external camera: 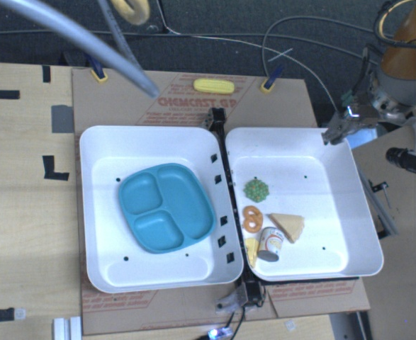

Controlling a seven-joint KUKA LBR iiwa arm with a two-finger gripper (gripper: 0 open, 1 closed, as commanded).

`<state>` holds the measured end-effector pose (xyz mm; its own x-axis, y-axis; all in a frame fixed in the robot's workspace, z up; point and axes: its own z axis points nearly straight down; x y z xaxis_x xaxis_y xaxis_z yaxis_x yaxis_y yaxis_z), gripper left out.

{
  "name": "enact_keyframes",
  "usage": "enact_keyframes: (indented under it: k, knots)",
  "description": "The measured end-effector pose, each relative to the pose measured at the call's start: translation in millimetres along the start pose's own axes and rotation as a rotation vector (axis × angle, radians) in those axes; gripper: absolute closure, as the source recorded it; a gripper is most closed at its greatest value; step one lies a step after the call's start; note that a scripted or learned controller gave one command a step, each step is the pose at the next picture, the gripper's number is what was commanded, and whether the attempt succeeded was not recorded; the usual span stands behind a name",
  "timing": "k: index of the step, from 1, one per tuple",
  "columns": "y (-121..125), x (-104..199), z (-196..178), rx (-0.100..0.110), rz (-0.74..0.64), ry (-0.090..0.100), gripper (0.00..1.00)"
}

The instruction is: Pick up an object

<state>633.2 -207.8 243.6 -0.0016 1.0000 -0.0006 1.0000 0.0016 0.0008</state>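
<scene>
The right bin [335, 190] holds a small cluster near its left wall: a green bumpy ball [256, 189], an orange pretzel-like ring [252, 219], a tan wedge [288, 225], a small can lying on its side [269, 243] and a yellow piece [251, 250] against the divider. My gripper [334, 135] hangs over the bin's far right corner, well away from the cluster and above the rim. Nothing shows in its grasp. The arm's orange band [400, 55] sits at the upper right.
A blue divided plate [166, 206] lies in the left bin [98, 190]. A yellow object [213, 86] rests on the cardboard behind the bins. A grey pole [73, 30] slants across the upper left. Cables [293, 48] run behind the right bin.
</scene>
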Motion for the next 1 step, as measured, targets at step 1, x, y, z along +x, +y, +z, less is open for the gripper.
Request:
enact_keyframes:
  k: [1]
  knots:
    - [-7.0, 51.3, -6.9, 0.001, -0.004, 0.001, 1.0]
